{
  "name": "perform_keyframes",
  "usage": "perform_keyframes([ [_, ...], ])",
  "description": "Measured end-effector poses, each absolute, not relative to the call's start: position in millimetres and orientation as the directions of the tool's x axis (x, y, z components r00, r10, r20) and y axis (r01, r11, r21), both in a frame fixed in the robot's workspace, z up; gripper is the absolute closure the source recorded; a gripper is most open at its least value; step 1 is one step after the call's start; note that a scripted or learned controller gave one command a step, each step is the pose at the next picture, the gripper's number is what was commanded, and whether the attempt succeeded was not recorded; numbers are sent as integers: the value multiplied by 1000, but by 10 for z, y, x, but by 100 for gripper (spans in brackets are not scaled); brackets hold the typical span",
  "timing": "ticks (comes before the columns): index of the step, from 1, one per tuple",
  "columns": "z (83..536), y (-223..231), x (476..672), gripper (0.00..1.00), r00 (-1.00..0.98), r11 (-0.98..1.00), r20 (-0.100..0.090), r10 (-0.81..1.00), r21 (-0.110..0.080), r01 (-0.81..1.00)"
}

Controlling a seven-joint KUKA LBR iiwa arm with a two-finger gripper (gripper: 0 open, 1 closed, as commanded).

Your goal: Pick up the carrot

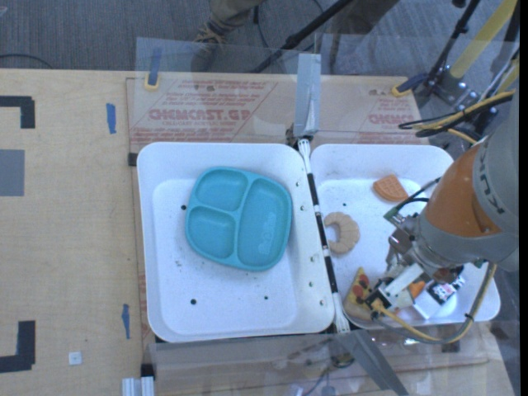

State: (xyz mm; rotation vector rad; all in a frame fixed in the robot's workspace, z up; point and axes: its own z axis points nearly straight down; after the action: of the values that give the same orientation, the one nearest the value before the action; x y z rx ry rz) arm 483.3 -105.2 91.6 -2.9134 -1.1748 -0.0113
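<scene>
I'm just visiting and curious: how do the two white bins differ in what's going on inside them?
The left bin holds one thing, a teal divided plate lying flat. The right bin holds several small food pieces, among them a tan ring-shaped piece and an orange-tan piece. The arm reaches down into the right bin, not the left one. Both are shallow, white and sit side by side.

The carrot (419, 288) shows as a small orange patch in the near right part of the right bin (355, 159), low against the white floor (most of it is hidden, so its shape and lie cannot be told).
</scene>
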Motion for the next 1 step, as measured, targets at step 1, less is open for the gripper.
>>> perform_keyframes([
  [1, 1818, -440, 4792, 100, 916, -916, -6, 402, -2, 402],
])
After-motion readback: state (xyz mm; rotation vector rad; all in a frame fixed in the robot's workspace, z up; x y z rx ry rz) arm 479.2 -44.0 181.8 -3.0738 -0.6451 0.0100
